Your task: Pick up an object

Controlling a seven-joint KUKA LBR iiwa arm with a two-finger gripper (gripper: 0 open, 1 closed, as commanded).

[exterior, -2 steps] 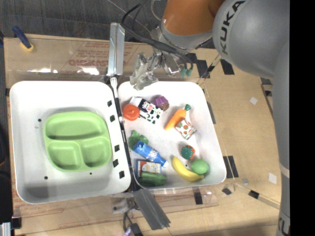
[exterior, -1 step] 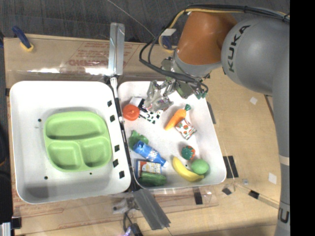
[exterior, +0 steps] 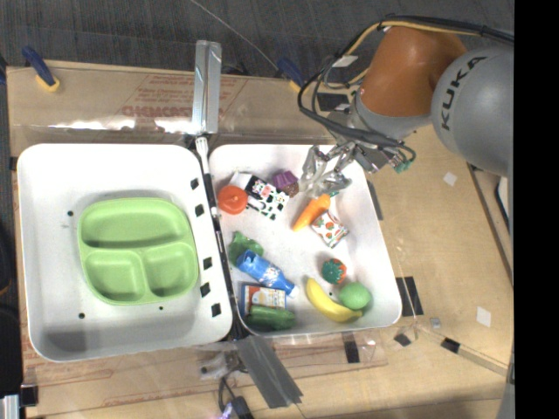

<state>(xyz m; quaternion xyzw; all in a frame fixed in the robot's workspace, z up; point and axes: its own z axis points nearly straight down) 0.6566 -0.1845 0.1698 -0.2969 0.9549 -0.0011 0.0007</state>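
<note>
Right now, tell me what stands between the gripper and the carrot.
Nothing visible does. The gripper hangs in the right bin right above the carrot's upper end. The nearest neighbours lie off to the sides: a small carton just below-right of the carrot and a purple toy to its upper left.

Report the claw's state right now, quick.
Claw: over the right bin, just above the toy carrot; open or shut cannot be told, and nothing visibly held.

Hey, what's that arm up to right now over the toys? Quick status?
Gripper low over right bin, at the toy carrot's top end. No grasp visible yet. Small carton and purple toy crowd close by.
</note>
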